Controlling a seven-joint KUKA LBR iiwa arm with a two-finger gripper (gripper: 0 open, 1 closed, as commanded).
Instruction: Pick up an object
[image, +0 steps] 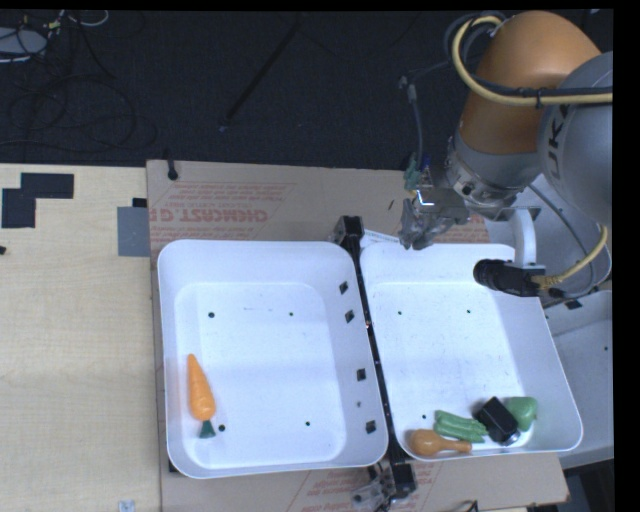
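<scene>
You have the arm (540, 90) entering from the upper right of the frame, its orange band high up and the gripper (420, 232) hanging at the far rim of the right bin (560, 380), close to where the two bins meet. You cannot tell from this angle whether it is spread or closed, and you see nothing carried under it.

In the left bin (170, 300) you have one orange carrot (200, 390), lying flat near the lower left corner, just beside the left wall. Its long axis runs nearly up and down the frame, tilted slightly; the tapered orange tip points toward the top of the frame, and the small dark green stem end points toward the bottom.

In the right bin, the things are bunched along the bottom edge toward the lower right corner. You see a tan pear-shaped piece (438, 443) lying on its side, its thick end to the left and its thin neck pointing right. Just above and right of it lies a green pod (460, 426), long axis slanting down to the right. A black block (497, 420) sits tilted against it, and a light green piece (522, 409) touches the block on its right.

Both bins sit on brown cardboard (260, 200) on the light wooden surface (70, 330).
</scene>
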